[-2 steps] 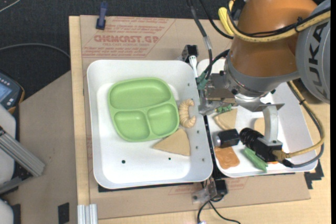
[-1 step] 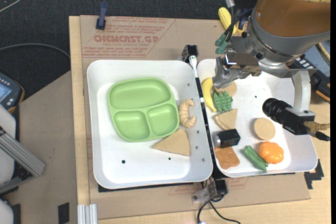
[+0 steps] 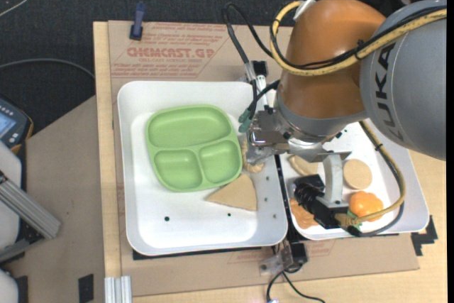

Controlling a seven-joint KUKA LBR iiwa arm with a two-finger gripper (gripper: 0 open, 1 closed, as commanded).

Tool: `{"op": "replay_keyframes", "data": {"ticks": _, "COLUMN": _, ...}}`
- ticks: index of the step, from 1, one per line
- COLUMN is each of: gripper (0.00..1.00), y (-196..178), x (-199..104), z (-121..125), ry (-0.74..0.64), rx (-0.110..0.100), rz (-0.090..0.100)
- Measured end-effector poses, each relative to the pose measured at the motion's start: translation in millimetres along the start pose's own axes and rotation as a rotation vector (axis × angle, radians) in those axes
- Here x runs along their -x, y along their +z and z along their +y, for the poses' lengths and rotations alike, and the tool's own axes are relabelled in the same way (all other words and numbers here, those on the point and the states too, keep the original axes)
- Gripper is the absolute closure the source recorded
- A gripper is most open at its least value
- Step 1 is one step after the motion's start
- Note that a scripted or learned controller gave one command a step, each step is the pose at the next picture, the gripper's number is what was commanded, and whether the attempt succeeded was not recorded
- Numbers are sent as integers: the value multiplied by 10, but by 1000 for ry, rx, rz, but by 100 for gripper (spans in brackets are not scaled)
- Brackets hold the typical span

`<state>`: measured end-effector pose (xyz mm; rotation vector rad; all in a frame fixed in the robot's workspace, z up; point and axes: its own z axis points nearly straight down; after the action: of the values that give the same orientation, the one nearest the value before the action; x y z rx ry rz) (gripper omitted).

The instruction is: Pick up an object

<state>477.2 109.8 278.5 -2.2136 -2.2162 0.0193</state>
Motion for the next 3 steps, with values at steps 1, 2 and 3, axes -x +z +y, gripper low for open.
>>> {"op": "replay_keyframes", "data": {"ticks": 1, "gripper": 100, "y": -957, "x": 504, "z": 16, "ry": 6, "rx": 26, "rz": 3}}
{"op": "replay_keyframes", "data": {"ticks": 2, "gripper": 100, "y": -891, "x": 199, "z": 8, "ry": -1, "rx": 16, "rz": 3}}
{"op": "replay_keyframes", "data": {"ticks": 3, "gripper": 100, "y": -2559, "x": -20, "z": -12, "ry": -2, "rx": 36, "rz": 9}}
